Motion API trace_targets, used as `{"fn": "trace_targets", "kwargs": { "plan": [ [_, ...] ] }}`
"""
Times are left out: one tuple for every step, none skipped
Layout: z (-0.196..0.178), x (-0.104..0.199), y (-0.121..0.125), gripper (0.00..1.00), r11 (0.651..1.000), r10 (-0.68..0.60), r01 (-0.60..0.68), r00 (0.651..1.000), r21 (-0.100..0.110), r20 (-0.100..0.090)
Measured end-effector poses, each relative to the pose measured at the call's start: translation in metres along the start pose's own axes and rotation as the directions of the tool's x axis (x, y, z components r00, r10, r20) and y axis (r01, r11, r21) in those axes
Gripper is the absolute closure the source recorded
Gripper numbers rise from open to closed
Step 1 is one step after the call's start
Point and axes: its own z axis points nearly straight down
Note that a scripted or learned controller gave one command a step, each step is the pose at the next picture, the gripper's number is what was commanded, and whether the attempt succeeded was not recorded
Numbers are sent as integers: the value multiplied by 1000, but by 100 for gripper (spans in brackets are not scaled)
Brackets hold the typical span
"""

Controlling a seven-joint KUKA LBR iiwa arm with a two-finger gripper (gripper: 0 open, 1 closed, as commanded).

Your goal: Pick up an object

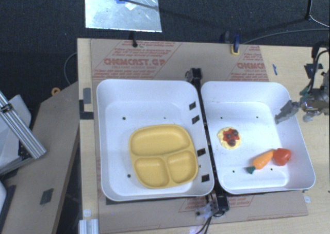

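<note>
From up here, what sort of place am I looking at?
Probably a robot test bench in a lab: two white bins side by side, toy food such as a carrot and a yellow tray, and a claw reaching in.

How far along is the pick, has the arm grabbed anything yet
Nothing looks picked yet. The gripper sits over the right bin's right rim with nothing between its fingers. The carrot, the tomato and the small pizza lie on that bin's floor. Reaching one, closing and lifting remain.
</note>
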Motion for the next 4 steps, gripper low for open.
{"fn": "trace_targets", "kwargs": {
  "plan": [
    [-6,1,2,0,1000,-4,4,1000,-10,2],
    [57,3,3,0,1000,-1,1,1000,-6,1],
    [102,0,-4,0,1000,0,0,1000,-6,1],
    [157,-9,2,0,1000,0,0,1000,-7,1]
  ]
}}
